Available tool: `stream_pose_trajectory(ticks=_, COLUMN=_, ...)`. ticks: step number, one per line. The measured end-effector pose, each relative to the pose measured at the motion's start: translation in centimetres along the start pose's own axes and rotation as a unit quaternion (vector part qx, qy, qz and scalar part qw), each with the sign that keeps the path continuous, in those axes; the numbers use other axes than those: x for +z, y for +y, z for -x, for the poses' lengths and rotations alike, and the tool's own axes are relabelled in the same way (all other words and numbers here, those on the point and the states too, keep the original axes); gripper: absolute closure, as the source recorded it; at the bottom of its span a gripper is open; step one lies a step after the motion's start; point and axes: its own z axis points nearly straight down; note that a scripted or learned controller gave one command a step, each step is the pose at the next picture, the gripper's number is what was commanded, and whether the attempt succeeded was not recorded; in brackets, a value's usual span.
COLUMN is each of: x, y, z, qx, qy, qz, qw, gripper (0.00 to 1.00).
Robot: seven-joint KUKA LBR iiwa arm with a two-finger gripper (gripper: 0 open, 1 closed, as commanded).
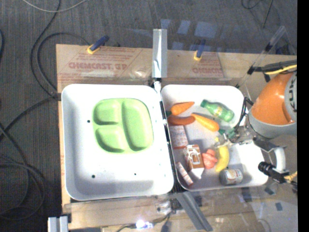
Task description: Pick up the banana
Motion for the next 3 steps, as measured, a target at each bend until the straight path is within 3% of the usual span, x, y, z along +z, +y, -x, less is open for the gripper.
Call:
stream_pose_trajectory(ticks=1, x=-9.2, y=5.0, z=-3.3, qx=0.007, qy=0.004, qz=-0.008, qw=0.9999, gripper=1.00)
stream_pose_trajectory(ticks=2, x=-15.9, y=-2.8, z=-1.6, qx=-0.065, qy=0.004, qz=-0.008, qw=0.9979, gripper=1.00)
stream_pose_trajectory(ticks=3, x=-11.7, y=-2.5, z=-6.1, qx=-0.061, qy=0.005, qz=-0.008, qw=0.9981, gripper=1.00)
